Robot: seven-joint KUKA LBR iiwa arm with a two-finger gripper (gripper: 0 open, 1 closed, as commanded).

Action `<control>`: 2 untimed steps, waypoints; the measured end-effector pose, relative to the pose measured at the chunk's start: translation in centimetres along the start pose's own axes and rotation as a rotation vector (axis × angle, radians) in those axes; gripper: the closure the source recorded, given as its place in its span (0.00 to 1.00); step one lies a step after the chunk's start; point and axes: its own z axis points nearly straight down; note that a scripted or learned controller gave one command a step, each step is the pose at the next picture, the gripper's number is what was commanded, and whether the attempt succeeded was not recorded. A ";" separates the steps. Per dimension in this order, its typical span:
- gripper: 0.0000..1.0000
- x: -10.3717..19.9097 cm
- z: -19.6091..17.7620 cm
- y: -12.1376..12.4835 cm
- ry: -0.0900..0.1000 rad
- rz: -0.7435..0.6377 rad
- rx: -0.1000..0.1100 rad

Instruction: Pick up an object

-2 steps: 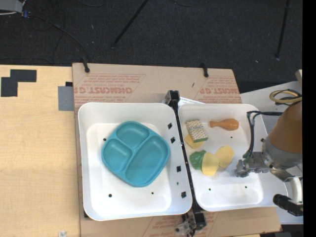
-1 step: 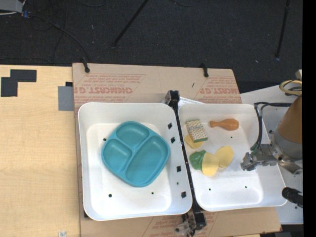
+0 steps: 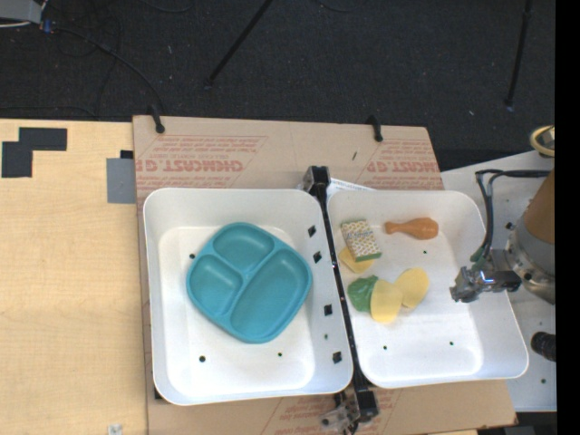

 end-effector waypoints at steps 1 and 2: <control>1.00 -0.1 -4.2 0.4 -0.001 0.000 0.000; 1.00 0.0 -9.6 1.5 -0.001 0.000 -0.002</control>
